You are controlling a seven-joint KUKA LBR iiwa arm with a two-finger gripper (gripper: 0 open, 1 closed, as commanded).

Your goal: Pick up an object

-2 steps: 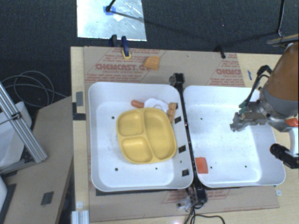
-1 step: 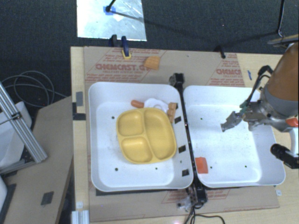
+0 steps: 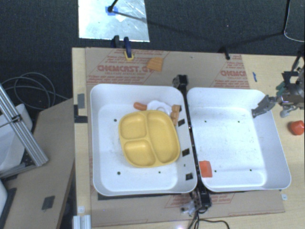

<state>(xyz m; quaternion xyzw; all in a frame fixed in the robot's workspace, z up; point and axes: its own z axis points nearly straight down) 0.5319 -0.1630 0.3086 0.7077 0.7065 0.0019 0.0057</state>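
Gripper (image 3: 261,109) low over right bin's (image 3: 238,175) top right edge, reaching in from the right; finger spread hard to tell. Orange block (image 3: 205,168) at bin's bottom left corner, roughly square-on.

A yellow divided tray (image 3: 148,139) fills the left bin (image 3: 102,128); an orange block (image 3: 205,168) lies in the right bin (image 3: 271,142)
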